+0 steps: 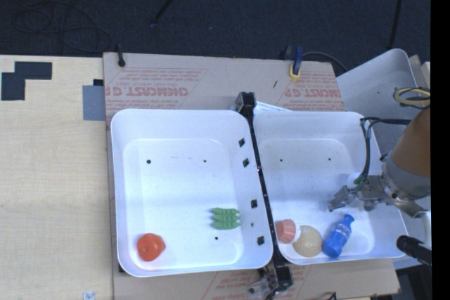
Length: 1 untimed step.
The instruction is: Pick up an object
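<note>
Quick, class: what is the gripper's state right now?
Gripper: open, holding nothing, above the blue bottle in the right bin.

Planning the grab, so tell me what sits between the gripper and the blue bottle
Nothing: in the camera view, bare white bin floor separates the gripper from the blue bottle just below it.

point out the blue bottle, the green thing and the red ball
blue bottle (338,236), camera view, middle of its body
green thing (226,218), camera view, its centre
red ball (150,246), camera view, its top face
</note>
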### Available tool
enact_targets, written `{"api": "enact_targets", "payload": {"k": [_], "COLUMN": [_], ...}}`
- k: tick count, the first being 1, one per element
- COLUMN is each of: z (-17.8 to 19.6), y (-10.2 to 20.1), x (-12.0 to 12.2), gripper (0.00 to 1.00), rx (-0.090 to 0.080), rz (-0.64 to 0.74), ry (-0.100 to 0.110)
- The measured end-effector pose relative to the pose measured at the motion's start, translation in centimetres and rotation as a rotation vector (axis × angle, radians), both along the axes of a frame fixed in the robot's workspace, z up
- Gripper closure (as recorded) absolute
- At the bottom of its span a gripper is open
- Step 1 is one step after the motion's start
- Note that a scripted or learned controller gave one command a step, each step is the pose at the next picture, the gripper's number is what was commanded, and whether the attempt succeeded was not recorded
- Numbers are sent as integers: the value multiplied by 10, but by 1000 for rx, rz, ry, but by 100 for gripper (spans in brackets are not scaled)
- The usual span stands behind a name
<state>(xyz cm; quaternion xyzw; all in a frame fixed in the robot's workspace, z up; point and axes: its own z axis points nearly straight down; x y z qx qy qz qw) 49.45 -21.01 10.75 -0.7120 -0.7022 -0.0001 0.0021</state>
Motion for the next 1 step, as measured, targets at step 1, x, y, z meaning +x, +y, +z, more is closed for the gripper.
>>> {"api": "enact_targets", "payload": {"k": [1], "z": [0], "y": [0], "x": [0], "gripper": [0], "rx": [0], "rz": [0], "ry": [0]}}
